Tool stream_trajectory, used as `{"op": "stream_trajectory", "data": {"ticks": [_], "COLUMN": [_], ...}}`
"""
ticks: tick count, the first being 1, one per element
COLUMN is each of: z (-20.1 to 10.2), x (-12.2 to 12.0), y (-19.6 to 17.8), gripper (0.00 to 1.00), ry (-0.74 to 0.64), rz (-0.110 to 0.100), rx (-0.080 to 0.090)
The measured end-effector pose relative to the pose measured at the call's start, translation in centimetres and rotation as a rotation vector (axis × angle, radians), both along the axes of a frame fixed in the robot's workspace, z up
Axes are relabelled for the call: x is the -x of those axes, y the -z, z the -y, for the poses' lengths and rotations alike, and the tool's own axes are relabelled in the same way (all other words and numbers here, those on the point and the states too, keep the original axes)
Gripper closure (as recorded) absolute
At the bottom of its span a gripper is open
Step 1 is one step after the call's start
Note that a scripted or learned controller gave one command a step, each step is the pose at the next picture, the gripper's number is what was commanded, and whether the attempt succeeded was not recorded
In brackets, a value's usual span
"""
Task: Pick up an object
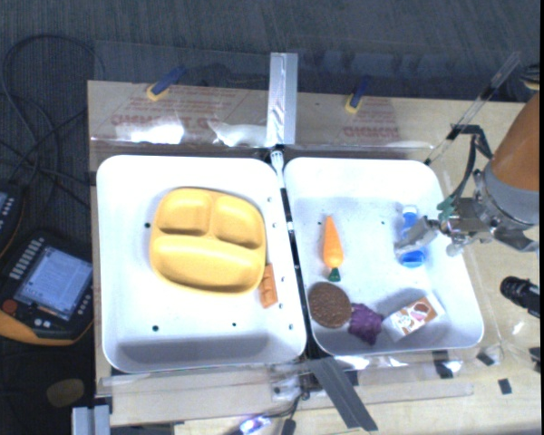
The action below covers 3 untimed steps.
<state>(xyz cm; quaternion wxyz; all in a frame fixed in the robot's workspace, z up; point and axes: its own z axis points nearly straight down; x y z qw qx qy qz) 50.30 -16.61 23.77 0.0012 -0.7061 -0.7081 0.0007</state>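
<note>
The hand (426, 229) hangs over the right side of the right bin (381, 172), reaching in from the arm (517, 166) with its orange band, and it sits right at a small blue object (410, 238); the blue piece shows just above and just below the fingertips, but how wide the fingers stand, or whether they grip it, cannot be told from this slanted view. To the hand's left, near the middle of the same bin, a carrot (332, 244) lies lengthwise with its green end toward the front. Below and left of the hand sits a brown round cookie (329, 305), with a purple lump (365, 322) touching its right edge, and a small white carton (411, 316) just beside that, almost straight below the hand. Far to the hand's left, in the left bin (127, 333), a yellow divided tray (208, 238) rests, with a small orange piece (268, 286) at its lower right corner. Both bins stand on the tabletop (503, 333).
</note>
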Motion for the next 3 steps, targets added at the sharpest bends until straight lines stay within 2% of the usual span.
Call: {"op": "stream_trajectory", "data": {"ticks": [1, 2, 3], "z": [2.6, 3.8, 3.9], "x": [-3.2, -9.8, -9.7], "y": [12.4, 14.3, 13.6], "gripper": [0.00, 0.00, 1.00], "ry": [0.230, 0.259, 0.259], "rz": [-0.002, 0.005, 0.002], "rx": [0.002, -0.008, -0.002]}}
